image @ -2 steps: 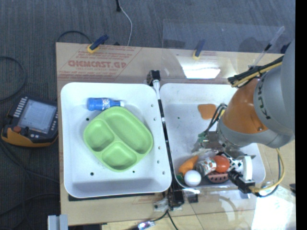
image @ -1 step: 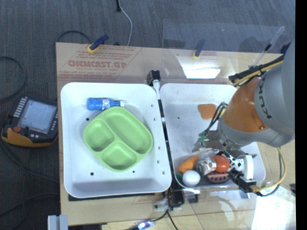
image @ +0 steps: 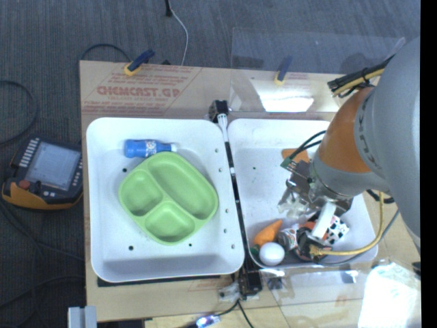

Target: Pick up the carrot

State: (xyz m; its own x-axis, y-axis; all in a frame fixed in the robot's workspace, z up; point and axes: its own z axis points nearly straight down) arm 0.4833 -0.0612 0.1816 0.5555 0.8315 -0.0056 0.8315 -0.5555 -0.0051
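Carrot [image: 268, 231] low in the right bin [image: 259, 156]

It lies near the front wall, just above a white ball [image: 272, 253]. The tool [image: 300, 207] hangs just right of it; whether its tips are spread cannot be told. The left bin [image: 109, 251] holds a green divided plate [image: 168, 197] and blue bottle [image: 145, 147].
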